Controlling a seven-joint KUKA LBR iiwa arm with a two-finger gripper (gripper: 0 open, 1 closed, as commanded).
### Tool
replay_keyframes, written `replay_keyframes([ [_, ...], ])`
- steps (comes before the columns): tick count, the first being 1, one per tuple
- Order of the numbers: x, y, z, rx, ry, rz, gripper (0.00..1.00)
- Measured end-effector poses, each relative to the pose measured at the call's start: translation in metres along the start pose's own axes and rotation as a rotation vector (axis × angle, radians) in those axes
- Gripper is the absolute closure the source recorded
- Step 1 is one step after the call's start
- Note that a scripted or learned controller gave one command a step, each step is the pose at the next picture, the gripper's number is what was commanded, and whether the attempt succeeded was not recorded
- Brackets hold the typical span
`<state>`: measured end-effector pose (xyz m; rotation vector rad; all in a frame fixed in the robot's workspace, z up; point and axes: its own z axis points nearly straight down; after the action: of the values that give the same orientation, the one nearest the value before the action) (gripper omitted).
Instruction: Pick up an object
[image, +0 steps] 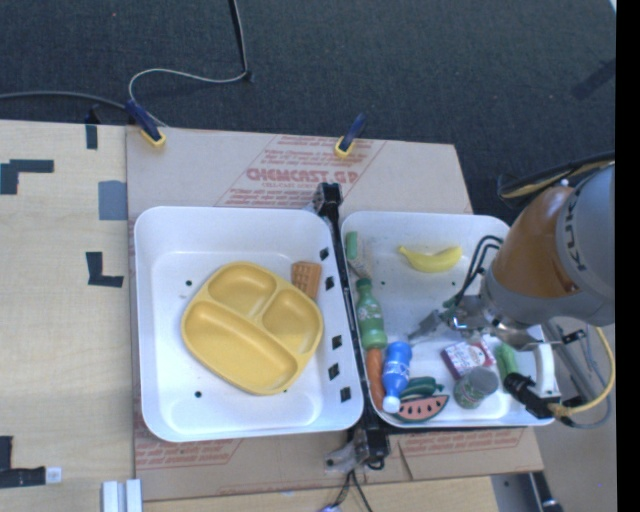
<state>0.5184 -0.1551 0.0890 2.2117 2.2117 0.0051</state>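
step: approach judged, nothing grasped | gripper state: cannot be told | next: descent needed onto banana just above gripper

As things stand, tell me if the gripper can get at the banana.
Probably yes. The banana lies alone on bare bin floor, nothing on top or touching, and the gripper hangs in the same bin just below it.

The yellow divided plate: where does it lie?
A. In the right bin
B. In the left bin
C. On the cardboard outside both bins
B: the yellow divided plate lies on the floor of the left bin, beside the black divider.
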Motion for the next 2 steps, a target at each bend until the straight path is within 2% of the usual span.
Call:
replay_keyframes([
  [2, 0.009, 0.113, 0.005, 0.01, 0.006, -0.002, 0.0],
])
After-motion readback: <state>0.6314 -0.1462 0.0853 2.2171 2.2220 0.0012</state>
